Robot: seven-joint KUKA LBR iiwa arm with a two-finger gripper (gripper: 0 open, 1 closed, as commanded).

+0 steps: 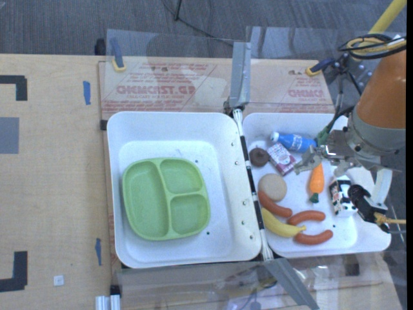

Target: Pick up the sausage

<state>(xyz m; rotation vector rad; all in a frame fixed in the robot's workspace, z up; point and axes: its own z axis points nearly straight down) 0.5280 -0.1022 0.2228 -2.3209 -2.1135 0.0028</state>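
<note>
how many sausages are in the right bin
3 red-orange toy sausages: one by the bin's left wall, one just right of it, one nearest the front edge. The grey arm may hide more.

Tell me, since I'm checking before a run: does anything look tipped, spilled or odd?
Nothing stands out. The green plate lies flat in the left bin; the sausages, banana and carrot lie loose in the right bin.
</note>
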